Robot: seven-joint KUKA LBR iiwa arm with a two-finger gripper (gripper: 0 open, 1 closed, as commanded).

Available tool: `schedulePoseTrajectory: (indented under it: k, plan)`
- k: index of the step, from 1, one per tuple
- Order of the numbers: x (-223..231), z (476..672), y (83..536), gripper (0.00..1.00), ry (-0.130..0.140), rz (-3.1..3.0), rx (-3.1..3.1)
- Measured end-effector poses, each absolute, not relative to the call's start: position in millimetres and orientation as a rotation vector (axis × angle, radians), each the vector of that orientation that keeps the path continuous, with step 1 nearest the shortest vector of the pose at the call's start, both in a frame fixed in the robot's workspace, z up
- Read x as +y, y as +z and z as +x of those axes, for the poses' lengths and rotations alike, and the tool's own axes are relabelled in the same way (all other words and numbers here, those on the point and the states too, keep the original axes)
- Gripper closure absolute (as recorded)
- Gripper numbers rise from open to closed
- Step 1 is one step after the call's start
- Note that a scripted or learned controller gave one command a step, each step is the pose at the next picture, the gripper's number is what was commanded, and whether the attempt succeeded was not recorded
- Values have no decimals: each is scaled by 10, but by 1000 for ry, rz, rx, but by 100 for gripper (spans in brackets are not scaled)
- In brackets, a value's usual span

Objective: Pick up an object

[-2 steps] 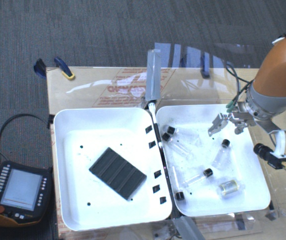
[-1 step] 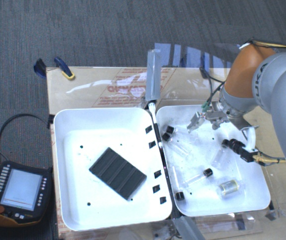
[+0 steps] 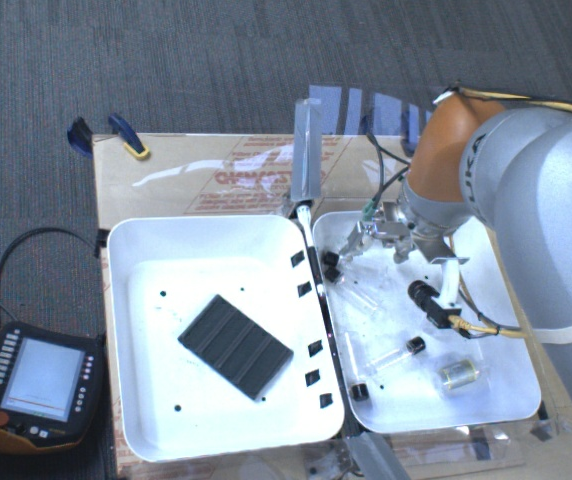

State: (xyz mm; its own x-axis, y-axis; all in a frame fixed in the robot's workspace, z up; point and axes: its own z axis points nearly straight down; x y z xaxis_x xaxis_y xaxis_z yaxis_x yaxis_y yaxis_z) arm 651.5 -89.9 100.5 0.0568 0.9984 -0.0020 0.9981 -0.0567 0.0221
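1. A small clear vial (image 3: 398, 352) with a black cap is lying in the right bin (image 3: 511, 388), toward 6 o'clock.
2. A dark ribbed slab (image 3: 235, 346) is resting in the left bin (image 3: 126, 268).
3. The end effector (image 3: 381, 230) is hovering at the right bin's 11 o'clock; its opening cannot be told.

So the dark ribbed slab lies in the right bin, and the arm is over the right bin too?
Not quite. The camera view shows the slab in the left bin. The arm is indeed over the right bin.
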Motion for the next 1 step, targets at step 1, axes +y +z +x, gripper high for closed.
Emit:
schedulePoseTrajectory:
  k: [1]
  plan:
    - [-863, 6534, 1100, 100, 31, 2269, 2152]
